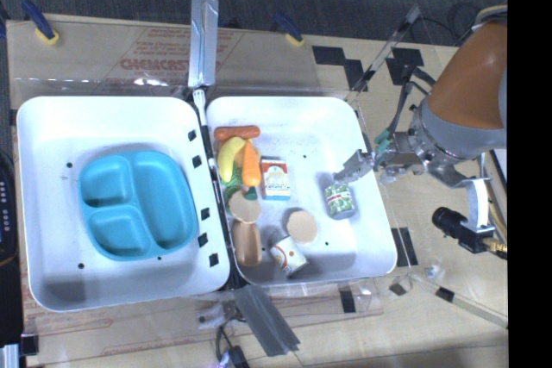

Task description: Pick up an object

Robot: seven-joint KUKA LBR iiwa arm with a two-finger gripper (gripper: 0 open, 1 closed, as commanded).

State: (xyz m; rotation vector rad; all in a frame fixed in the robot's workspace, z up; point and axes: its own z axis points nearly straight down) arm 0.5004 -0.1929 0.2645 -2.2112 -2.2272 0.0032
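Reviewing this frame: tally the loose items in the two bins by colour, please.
Blue: 1, divided tray
Yellow: 1, banana
Orange: 2, carrot, sausage
Red-white: 2, carton, cup
Green: 1, can
Tan: 3, pieces
Total: 10

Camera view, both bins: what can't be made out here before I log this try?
- Fingers of the gripper: too small and blurred in the camera view to judge their spacing above the green can.
- Carton label: print too small.
- Brown item by the right bin wall: identity unclear.
- Arm: cut off at the right.
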